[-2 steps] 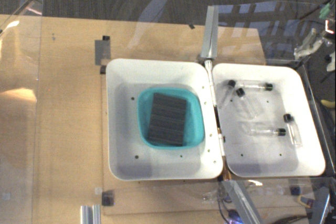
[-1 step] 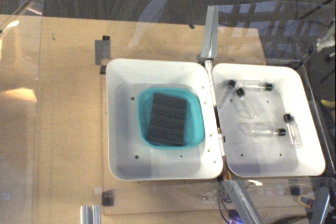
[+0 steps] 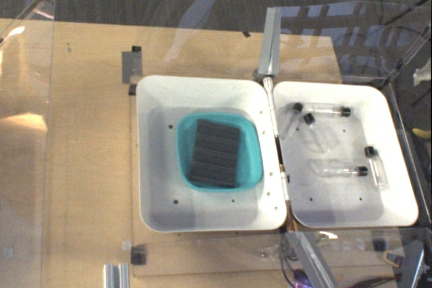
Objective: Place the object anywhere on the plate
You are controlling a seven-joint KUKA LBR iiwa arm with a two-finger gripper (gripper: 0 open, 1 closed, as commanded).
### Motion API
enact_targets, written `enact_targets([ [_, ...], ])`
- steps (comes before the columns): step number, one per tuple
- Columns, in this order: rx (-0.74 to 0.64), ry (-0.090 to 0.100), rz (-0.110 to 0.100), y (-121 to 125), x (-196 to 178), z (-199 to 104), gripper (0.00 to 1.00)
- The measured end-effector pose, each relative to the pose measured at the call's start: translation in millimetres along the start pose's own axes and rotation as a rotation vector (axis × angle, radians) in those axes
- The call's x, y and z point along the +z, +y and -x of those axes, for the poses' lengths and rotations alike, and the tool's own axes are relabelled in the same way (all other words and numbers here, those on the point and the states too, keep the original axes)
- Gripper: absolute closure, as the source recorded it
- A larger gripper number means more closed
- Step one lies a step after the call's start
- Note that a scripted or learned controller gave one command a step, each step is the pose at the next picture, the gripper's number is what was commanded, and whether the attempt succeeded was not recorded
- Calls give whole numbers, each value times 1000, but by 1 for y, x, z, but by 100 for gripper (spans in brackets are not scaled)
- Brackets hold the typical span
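Camera view, from above at a slant.

Edges and room: I see the two white bins set touching side by side on the wooden bench (image 3: pixel 74 165). A grey metal bar (image 3: pixel 271 44) runs up from the seam between them.

The left bin (image 3: pixel 145 145) holds a teal plate (image 3: pixel 251 158) near its middle. There is bare white floor on all sides of the plate, widest along the left wall and the near wall. The plate's raised rim stands clear of every bin wall.

The dark grey ridged block (image 3: pixel 216 153) lies flat on the plate, inside the rim. Its long side runs roughly front to back with a slight tilt. Teal shows all round it, with more on the right than on the left.

The right bin (image 3: pixel 398 165) holds several clear tubes with black caps. One (image 3: pixel 322 109) lies along the far wall, one (image 3: pixel 337 171) lies near the middle, and one (image 3: pixel 376 165) lies close to the right wall. They lie apart from each other, with open floor along the near wall.

End effector: I cannot tell the gripper's state, nor whether it touches anything.

Task object: it is on the plate, in the left bin.
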State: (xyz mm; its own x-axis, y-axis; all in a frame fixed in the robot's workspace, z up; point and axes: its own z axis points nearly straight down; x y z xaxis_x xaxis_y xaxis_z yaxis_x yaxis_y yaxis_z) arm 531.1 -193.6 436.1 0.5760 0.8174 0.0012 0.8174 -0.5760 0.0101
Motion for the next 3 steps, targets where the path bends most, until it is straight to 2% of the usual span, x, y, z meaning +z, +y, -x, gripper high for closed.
enact_targets([
  [2, 206, 0, 0, -31, 0, 29, 0],
  [3, 327, 1, 0, -31, -1, 29, 0],
])
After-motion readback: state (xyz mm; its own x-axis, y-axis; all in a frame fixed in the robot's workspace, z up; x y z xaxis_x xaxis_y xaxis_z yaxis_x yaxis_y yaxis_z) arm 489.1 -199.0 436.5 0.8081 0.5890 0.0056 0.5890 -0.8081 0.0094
